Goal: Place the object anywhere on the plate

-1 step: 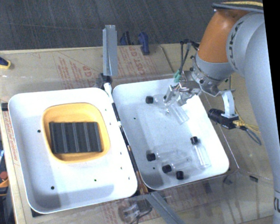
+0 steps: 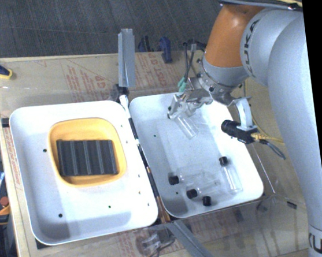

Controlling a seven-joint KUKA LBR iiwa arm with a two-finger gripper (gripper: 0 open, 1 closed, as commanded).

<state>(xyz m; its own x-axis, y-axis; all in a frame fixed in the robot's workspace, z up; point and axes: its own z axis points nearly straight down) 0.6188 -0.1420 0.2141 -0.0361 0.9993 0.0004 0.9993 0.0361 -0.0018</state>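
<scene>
A yellow plate (image 2: 82, 126) lies in the left bin (image 2: 35, 169) with a dark ribbed block (image 2: 87, 157) resting on its middle. My gripper (image 2: 183, 108) hangs over the far part of the right bin (image 2: 157, 148), well to the right of the plate. A clear tube-like piece (image 2: 189, 127) sits just below the gripper; whether the two touch cannot be made out. Several small clear vials with black caps (image 2: 173, 180) lie along the near side of the right bin, and another clear vial (image 2: 232, 179) lies near the right wall.
The grey arm with its orange band (image 2: 228, 35) covers the right bin's far right corner. A black-tipped fitting (image 2: 234, 129) juts out over that bin's right edge. A metal divider (image 2: 126, 59) stands behind the gap between the bins. Clamps sit on the bench's far edge.
</scene>
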